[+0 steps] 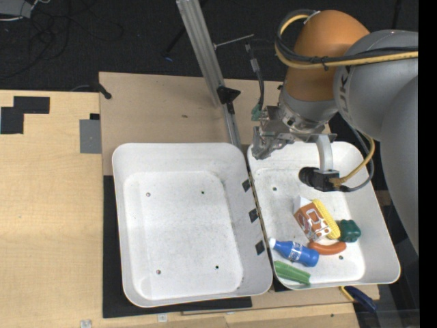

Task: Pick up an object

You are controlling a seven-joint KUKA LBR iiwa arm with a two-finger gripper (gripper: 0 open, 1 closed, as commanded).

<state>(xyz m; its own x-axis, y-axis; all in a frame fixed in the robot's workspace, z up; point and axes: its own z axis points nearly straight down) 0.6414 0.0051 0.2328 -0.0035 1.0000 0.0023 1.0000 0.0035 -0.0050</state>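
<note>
Objects for the pick sit clustered in the near corner of the right bin: an orange-and-white packet, a yellow piece just beside it, a dark green item, an orange sausage-shaped piece, a blue bottle with a white cap, and a green pod-shaped piece at the bin's near rim.

Handling, as a judgement: all look like small plastic toy items, so light, stiff, not fragile, likely smooth and a bit slippery. Rounded ones may roll or squirt out of a pinch.

Best candidates look like the blue bottle or the green pod: both lie at the cluster's left edge with bare bin floor on one side. Suggested hold is across the short axis at mid-body. The packet, yellow piece and orange piece are touching or overlapping, so a grab there risks two things at once or a glancing miss.

Gripper sits at the far-left corner of the right bin, close to the divide with the left bin, well apart from the cluster. Nothing is visible between the fingers; whether they are spread or closed cannot be told from this angle. A black cable loop hangs off the wrist over the bin floor between gripper and objects.
</note>
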